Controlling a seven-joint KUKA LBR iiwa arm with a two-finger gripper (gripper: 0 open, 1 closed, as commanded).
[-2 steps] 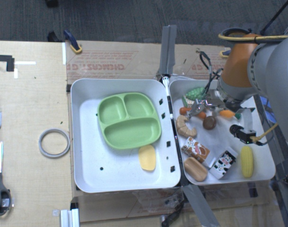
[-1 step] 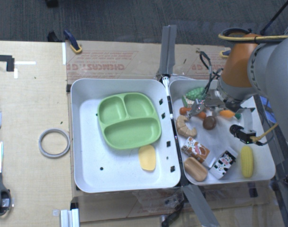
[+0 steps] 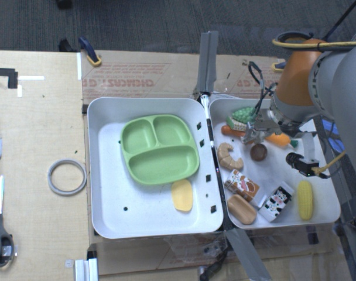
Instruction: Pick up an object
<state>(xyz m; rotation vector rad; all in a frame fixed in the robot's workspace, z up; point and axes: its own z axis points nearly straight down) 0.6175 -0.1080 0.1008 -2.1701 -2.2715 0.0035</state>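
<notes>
while the arm reaches in from the right, its tool (image 3: 255,132) sits low in the right bin (image 3: 327,215), over the cluster of toy food at the far end — whether it is released or clenched i cannot tell, since the wrist and cables crowd it. just beside it lie a green knobbly piece (image 3: 243,115), a red sausage-like piece (image 3: 232,131), an orange carrot-like piece (image 3: 278,139) and a dark round ball (image 3: 259,151); any of these could be the object to pick, and nothing is plainly lifted. nearer the front of that bin rest a croissant (image 3: 228,156), a printed packet (image 3: 242,185), a bread roll (image 3: 241,209), a cow-patterned carton (image 3: 276,202) and a corn cob (image 3: 305,199), well apart from the tool.

the left bin (image 3: 102,180) carries a green divided plate (image 3: 159,148) with a yellow piece (image 3: 182,195) just beside its near edge. the food is packed loosely, probably so that a descent anywhere meets something. on the tabletop (image 3: 31,133) to the left lie a tape ring (image 3: 67,176) and scissors (image 3: 1,239) — outside the working area.
</notes>
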